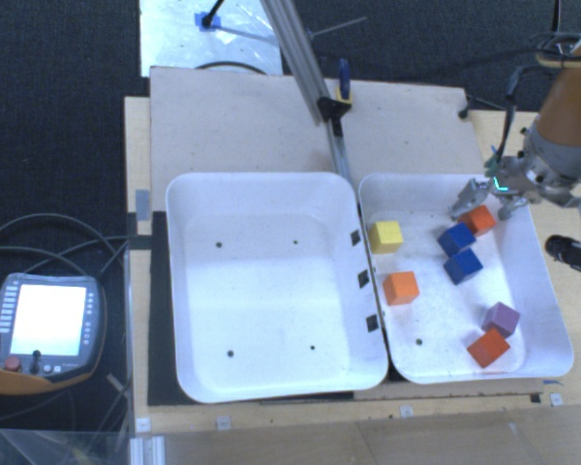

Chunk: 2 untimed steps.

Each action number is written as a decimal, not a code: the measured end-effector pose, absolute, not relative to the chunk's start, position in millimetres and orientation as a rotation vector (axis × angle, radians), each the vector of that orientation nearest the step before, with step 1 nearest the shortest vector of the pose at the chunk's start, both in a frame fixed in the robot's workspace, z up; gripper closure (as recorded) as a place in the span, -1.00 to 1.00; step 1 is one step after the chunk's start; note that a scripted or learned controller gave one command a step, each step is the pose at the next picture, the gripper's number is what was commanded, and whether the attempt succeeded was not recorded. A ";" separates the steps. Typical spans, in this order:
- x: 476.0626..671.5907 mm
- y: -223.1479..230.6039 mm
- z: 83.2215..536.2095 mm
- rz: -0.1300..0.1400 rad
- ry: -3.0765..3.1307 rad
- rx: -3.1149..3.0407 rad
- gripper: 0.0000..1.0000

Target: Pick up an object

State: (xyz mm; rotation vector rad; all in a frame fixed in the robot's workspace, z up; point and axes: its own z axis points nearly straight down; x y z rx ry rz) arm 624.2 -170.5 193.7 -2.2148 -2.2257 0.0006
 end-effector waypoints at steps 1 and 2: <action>625.1 -170.6 196.0 -0.001 -2.230 -2.216 -1.00; 621.5 -167.1 153.8 0.002 -2.226 -2.216 -1.00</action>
